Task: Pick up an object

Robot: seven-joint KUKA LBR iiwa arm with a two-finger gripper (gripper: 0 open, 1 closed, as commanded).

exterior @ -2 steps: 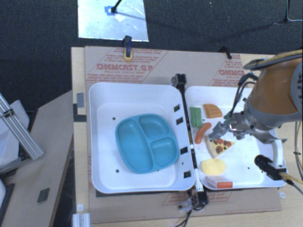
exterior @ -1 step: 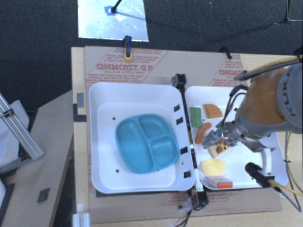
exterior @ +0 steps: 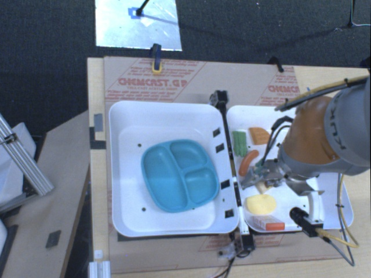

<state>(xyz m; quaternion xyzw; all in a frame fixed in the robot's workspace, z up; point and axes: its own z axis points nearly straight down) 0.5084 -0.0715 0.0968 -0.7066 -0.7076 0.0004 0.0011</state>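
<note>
The left bin (exterior: pixel 124 155) holds a blue divided plate (exterior: pixel 179 175). The right bin (exterior: pixel 243 117) holds a green block (exterior: pixel 239 142), an orange wedge (exterior: pixel 259 135), a red sausage (exterior: pixel 249 161), a yellow lump (exterior: pixel 261 204) and a small box (exterior: pixel 268 224). The pincer (exterior: pixel 259 175) hangs above the sausage and lump; its state cannot be told. Cardboard (exterior: pixel 153 81) reads "CHEMCAST".

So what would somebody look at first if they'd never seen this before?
Probably the big blue plate with three sections, sitting in the middle of the left white bin. Next, the grey and orange robot arm leaning in from the right over the other bin. Its gripper is down among small toy foods there: a green piece, an orange piece and a yellow one.
</note>
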